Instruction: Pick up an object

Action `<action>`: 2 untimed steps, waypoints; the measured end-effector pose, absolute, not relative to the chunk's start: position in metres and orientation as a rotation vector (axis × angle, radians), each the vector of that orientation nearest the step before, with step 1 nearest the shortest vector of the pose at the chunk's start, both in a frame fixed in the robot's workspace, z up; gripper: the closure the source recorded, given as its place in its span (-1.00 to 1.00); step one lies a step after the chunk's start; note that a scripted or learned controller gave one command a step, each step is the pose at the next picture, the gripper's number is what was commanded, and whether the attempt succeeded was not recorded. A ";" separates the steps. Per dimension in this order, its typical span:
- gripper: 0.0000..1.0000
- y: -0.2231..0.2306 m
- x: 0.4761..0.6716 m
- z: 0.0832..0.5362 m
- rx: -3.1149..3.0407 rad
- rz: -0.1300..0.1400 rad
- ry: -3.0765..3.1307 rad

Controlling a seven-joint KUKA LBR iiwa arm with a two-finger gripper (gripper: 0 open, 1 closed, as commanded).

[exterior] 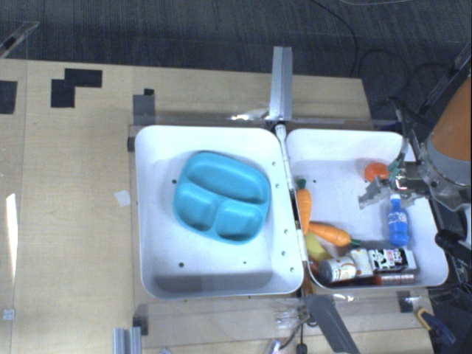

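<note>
Claw: over the right bin's far right part, reaching in from the right edge; whether its fingers are spread or closed cannot be told, and nothing is seen between them
Around the claw: orange ball just beside it on the far side; blue bottle just below it, standing near the right wall
Right bin: ball and bottle on the right; two carrots and by the left wall; a yellow piece under them; small bottle, black-and-white carton and red pen crowded along the near wall
Left bin: one blue tray with three hollows, lying mid-bin
Between bins: metal rail
</note>
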State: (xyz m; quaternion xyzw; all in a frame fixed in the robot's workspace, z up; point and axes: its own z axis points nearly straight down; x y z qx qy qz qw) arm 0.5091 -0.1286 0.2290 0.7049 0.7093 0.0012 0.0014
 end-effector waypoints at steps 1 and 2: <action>-1.00 -0.195 0.538 0.101 1.959 0.023 2.436; -1.00 -0.190 0.502 0.096 2.142 0.043 2.270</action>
